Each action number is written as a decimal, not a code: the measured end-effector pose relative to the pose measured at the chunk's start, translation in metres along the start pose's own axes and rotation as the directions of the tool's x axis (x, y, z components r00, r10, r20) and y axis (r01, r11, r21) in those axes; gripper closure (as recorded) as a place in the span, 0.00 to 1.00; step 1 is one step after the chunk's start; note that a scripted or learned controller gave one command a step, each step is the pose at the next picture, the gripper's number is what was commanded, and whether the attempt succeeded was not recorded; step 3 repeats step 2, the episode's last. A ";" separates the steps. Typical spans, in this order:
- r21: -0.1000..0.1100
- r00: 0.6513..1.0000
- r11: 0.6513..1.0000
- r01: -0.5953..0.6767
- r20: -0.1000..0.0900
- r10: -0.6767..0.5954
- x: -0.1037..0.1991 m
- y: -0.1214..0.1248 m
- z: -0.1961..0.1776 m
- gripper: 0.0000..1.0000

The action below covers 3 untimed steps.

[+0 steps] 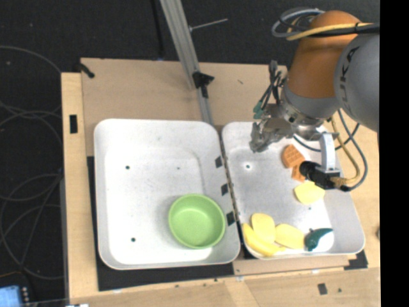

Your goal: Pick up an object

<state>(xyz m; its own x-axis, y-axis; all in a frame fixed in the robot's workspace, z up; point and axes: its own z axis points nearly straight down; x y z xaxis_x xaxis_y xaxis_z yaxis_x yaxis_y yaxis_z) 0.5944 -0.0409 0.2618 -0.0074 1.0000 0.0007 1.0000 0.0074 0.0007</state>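
Right bin's left half open; objects crowd its front.

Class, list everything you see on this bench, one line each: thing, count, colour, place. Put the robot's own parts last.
Bins: 2, white, side by side on the bench.
Bowl: 1, green, left bin, near corner.
Yellow pieces: several, pale yellow, right bin, near edge; one more further right.
Waffle-like piece: 1, orange, right bin, by the gripper.
Teal object: 1, right bin, near corner.
Metal pole: 1, grey, behind the bins.
Arm: 1, grey and orange, over right bin.
Gripper: 1, dark, above right bin's far side.
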 end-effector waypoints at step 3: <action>0.000 1.000 1.000 -0.006 0.002 0.006 0.092 -0.023 0.024 1.00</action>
